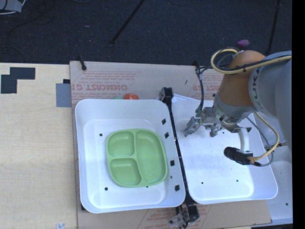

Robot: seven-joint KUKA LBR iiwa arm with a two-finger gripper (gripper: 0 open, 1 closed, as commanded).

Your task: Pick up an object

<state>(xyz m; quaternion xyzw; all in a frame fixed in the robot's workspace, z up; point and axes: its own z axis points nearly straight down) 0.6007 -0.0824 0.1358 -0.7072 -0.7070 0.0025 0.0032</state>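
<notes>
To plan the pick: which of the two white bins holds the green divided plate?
The left shallow white bin holds the green divided plastic plate; the claw hangs over the right one.

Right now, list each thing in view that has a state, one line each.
green divided plate: lies flat and upright in the left bin, its three compartments bare.
gripper: above the right bin, near its far left part, holding nothing that shows.
orange object: lies outside the bins, behind the left bin's far rim, partly hidden.
</notes>
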